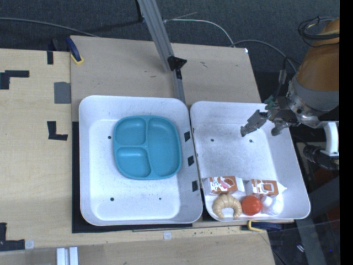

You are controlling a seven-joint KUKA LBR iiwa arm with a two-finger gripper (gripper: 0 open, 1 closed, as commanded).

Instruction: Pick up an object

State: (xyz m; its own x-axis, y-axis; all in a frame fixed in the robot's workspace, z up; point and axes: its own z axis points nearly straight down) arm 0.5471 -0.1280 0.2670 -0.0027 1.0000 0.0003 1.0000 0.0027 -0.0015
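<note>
the gripper (263, 122) hangs over the right bin's (231, 153) upper part, nothing between its fingers; whether they are spread i cannot tell. well apart, at the bin's near edge, the croissant (226, 205) lies with its long axis left-right, tips curling down, beside a red ball (251, 205) and two cartons (222, 185).

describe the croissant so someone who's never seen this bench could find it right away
Look at the right white bin, then its near edge, where a few small items cluster. The croissant is the leftmost at the front, a tan curved crescent beside a round red tomato; the packets behind are flat and printed.
</note>
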